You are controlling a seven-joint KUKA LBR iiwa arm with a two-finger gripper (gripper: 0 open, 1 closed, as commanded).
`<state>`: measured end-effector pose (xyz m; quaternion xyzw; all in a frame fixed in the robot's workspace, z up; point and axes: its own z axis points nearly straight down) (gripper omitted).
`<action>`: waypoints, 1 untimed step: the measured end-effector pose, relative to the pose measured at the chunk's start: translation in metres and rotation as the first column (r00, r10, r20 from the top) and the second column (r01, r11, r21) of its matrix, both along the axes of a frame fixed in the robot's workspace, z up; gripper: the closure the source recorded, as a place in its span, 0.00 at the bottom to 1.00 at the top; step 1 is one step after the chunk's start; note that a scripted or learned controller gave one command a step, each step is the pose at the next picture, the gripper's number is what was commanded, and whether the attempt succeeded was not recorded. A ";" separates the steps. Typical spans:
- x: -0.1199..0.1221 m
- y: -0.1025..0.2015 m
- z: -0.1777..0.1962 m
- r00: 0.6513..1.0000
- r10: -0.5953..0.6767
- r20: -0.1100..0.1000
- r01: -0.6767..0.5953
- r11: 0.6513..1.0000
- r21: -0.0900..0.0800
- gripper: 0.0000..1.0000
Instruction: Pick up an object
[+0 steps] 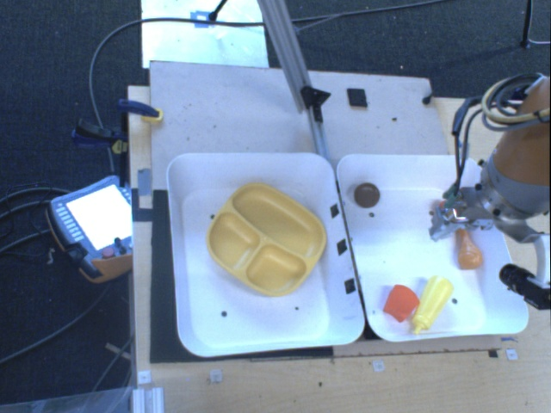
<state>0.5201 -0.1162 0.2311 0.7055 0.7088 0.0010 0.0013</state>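
While the arm reaches in from the right over the right bin (405,172), the gripper (451,220) hangs low at that bin's right side, just above the far end of an orange carrot-shaped piece (468,249), perhaps touching it; contact cannot be made out. Whether the fingers are spread or closed is too blurred to tell, and nothing can be seen held between them. Near the carrot, toward the near edge, lie a yellow bottle-shaped piece (433,302) and a red piece (400,302), just beside each other; a brown ball (367,194) sits well apart at the far left of this bin. The left bin (194,317) on the desk holds a yellow divided plate (267,239). Judging by the pose, the approach to the carrot is in hand; the next move calls for closing squarely across its narrow body, then lifting straight up.
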 end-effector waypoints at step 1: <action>0.018 0.056 0.008 1.000 0.007 0.000 -0.007 1.000 0.002 1.00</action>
